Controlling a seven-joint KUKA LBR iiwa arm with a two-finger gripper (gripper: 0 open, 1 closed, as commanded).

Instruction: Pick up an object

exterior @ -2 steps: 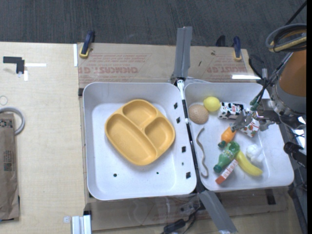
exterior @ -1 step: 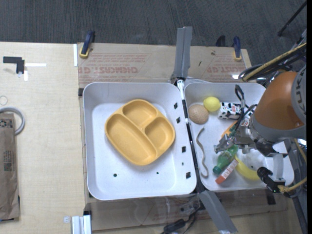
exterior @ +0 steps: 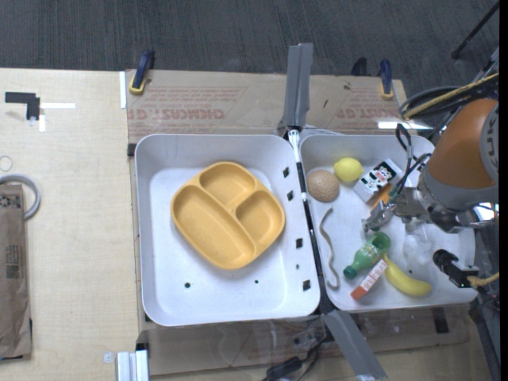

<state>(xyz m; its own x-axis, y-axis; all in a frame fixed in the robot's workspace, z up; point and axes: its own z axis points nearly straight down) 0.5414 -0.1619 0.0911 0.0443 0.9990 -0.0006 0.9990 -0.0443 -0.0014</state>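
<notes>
Arm in from the right, over the right bin [exterior: 337, 296]. Gripper [exterior: 379, 217] sits low, just above the green bottle [exterior: 363, 258]; can't tell from here whether the jaws are released or clenched. Bottle lies tilted beside the banana [exterior: 407, 280]. Lemon [exterior: 347, 169], brown ball [exterior: 322, 185] and a small printed card [exterior: 378, 176] at the bin's far end, cord [exterior: 327, 248] along its left side. Left bin [exterior: 159, 292] carries the yellow divided plate [exterior: 228, 213].

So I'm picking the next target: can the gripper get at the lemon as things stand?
Probably yes. The lemon lies apart from the brown ball with nothing over it, and the gripper hangs over that same right bin.
</notes>
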